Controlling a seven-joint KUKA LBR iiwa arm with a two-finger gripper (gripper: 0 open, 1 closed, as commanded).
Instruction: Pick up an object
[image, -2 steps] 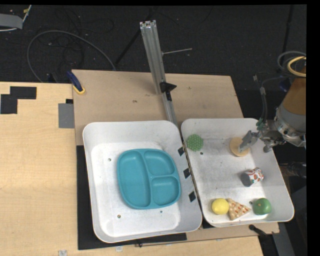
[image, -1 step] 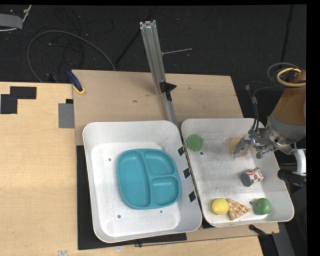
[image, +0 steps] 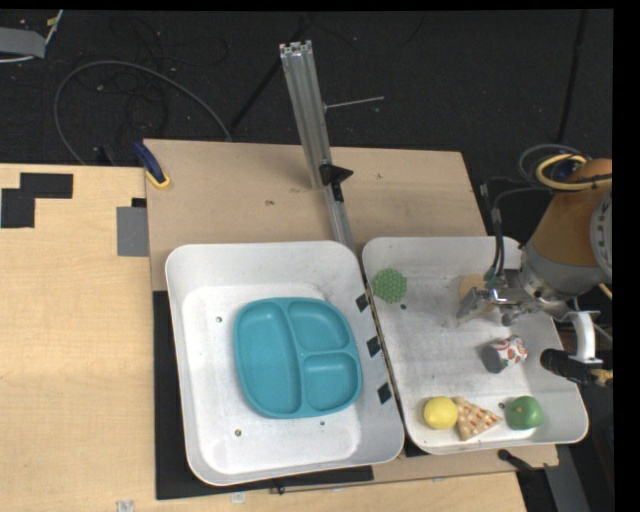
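Note:
In the right bin (image: 430, 340) lie several small objects. A green bumpy ball (image: 389, 286) sits near its left wall. A yellow lemon (image: 440, 412), a pizza slice (image: 477, 420) and a green round fruit (image: 523, 411) line the front edge. A small grey, red and white object (image: 506, 353) lies right of the middle. My gripper (image: 487, 308) hangs low over the bin's upper right part, open, its fingers spread and nothing seen between them. A small tan piece (image: 468, 289) lies just at its upper left, close to one finger.
The left bin (image: 200, 300) holds a teal divided plate (image: 297, 355). An upright metal post (image: 310, 110) rises behind the gap between the bins. The arm's grey wrist with its orange band (image: 575, 230) stands over the right bin's right edge.

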